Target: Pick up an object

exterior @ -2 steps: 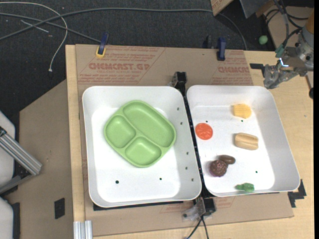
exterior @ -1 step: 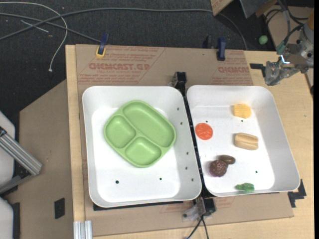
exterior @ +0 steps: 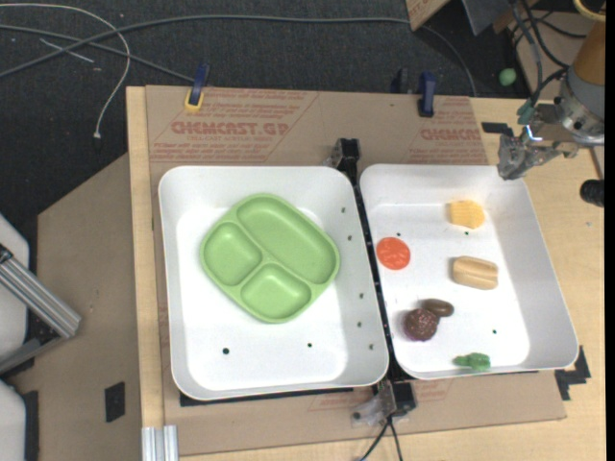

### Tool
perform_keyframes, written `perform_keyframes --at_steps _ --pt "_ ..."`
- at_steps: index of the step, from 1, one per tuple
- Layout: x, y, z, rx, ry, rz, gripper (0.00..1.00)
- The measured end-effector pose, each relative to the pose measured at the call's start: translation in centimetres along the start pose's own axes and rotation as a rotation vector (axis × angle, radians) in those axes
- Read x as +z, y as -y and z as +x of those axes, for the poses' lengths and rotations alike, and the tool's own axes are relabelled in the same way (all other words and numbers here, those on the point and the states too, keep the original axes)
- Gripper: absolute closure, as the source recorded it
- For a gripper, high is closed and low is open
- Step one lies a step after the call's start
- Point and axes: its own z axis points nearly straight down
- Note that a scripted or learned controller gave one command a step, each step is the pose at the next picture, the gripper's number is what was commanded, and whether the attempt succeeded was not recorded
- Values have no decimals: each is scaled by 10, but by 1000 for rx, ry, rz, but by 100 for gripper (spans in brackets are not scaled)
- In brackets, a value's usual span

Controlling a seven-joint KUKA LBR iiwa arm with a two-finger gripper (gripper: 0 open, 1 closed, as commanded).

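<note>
Camera view: gripper (exterior: 510, 164) hovering over right bin (exterior: 538, 257) far corner, jaw state impossible to tell. Nearest: yellow piece (exterior: 466, 213), just inside. Best descend straight, centre over it, avoid the rim.

The robot arm (exterior: 586, 75) is cut off by the right and top edges, leaving just its wrist end visible. The gripper (exterior: 514, 157) at the right bin's (exterior: 538, 286) far corner is small and blurred. The small green item (exterior: 472, 360) and dark lumpy item (exterior: 426, 319) are too small to identify.
</note>
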Motion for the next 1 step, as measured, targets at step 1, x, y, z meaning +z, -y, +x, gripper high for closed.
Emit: perform_keyframes --at_steps 1 --pt "46 2 -9 1 0 0 0"
